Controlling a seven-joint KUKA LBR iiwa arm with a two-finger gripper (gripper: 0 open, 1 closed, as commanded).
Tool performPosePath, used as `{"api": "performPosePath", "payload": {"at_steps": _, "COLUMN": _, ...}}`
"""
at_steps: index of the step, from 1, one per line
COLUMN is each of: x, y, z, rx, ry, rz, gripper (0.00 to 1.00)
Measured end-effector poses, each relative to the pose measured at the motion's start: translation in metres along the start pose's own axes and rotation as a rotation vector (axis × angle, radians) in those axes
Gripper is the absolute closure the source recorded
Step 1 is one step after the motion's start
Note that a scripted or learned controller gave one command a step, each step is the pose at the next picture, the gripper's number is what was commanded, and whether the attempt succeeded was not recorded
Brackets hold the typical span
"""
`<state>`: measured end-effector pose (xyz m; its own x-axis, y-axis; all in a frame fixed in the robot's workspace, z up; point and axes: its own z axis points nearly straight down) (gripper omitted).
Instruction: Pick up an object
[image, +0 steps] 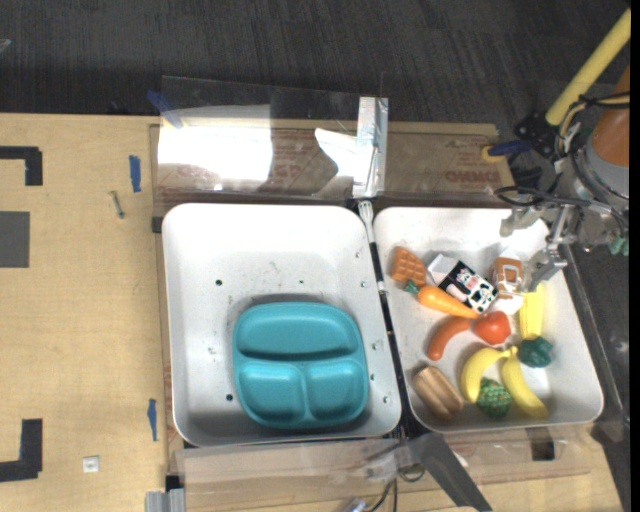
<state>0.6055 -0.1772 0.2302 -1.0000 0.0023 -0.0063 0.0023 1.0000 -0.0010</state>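
Observation:
The right bin (580, 330) holds several toy foods: a waffle (408, 266), a carrot (447, 300), a black-and-white carton (467, 285), a small orange and white box (509, 272), a red tomato (491, 326), a yellow piece (531, 312), a sausage (447, 337), bananas (524, 388), broccoli (492, 397) and a brown bun (437, 390). My gripper (531, 240) hangs over the bin's far right corner, just above the small box. It looks open, with nothing between its fingers.
The left bin (200, 250) holds a teal divided tray (298, 362). A clear plastic sheet and a taped cardboard wall (370, 150) stand behind the bins. Cables and a yellow rod (590, 65) are at the upper right beside the arm (610, 140).

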Motion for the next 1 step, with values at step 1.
{"api": "performPosePath", "payload": {"at_steps": 1, "x": 0.0371, "y": 0.0072, "z": 0.109, "rx": 0.007, "ry": -0.032, "rz": 0.06, "gripper": 0.0}}
